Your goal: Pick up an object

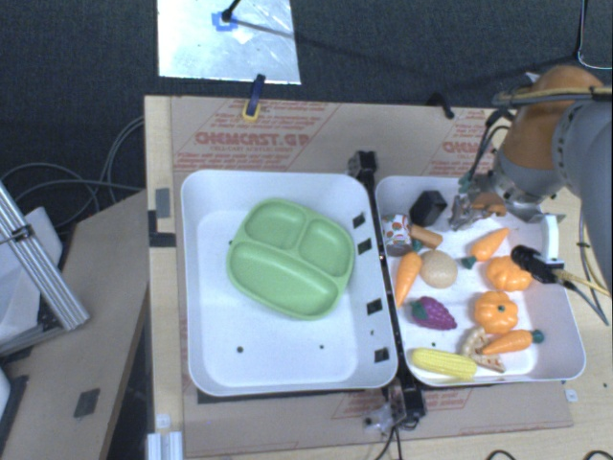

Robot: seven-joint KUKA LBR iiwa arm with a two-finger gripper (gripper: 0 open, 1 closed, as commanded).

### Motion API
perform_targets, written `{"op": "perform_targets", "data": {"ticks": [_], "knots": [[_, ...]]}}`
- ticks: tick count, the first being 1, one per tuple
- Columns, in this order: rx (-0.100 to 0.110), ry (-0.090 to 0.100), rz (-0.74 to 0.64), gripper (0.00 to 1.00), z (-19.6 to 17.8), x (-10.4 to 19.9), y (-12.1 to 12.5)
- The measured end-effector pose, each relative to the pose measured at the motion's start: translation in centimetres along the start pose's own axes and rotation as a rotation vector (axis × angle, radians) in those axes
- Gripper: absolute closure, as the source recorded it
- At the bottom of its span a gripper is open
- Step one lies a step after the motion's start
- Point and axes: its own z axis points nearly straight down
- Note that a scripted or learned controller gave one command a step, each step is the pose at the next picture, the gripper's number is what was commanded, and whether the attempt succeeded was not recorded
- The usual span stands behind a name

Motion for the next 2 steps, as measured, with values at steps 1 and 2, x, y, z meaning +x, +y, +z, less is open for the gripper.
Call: {"op": "perform_targets", "data": {"ticks": [1,2], "knots": [[-0.001,0.001,0.0,1.0,-5.5,1.0,-0.1],[-0.004,0.0,-0.002,1.0,-11.9,1.6,-0.1]]}}
